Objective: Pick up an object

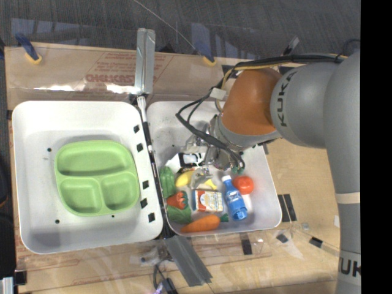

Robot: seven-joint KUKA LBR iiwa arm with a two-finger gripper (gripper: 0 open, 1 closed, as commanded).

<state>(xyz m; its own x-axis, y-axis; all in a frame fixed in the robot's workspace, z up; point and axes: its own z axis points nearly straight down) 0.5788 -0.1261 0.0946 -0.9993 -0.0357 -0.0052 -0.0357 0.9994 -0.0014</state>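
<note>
Bench: cardboard-lined top (73,72) bearing two white bins, dark floor behind.
Left bin (24,164): holds a green divided tray (97,176).
Right bin (266,216): toy food heaped at its near end, with carrot (200,225), blue bottle (234,203), tomato (244,184), carton (207,200).
Gripper (205,164): low over the pile; finger spread cannot be told.

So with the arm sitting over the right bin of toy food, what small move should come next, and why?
Probably a short straight descent. The pincer hangs above the pile in the right bin, roughly over the yellow piece and the small carton, with nothing seen between its fingers. The items lie packed together, so a careful vertical drop looks safer than a sideways sweep.
</note>
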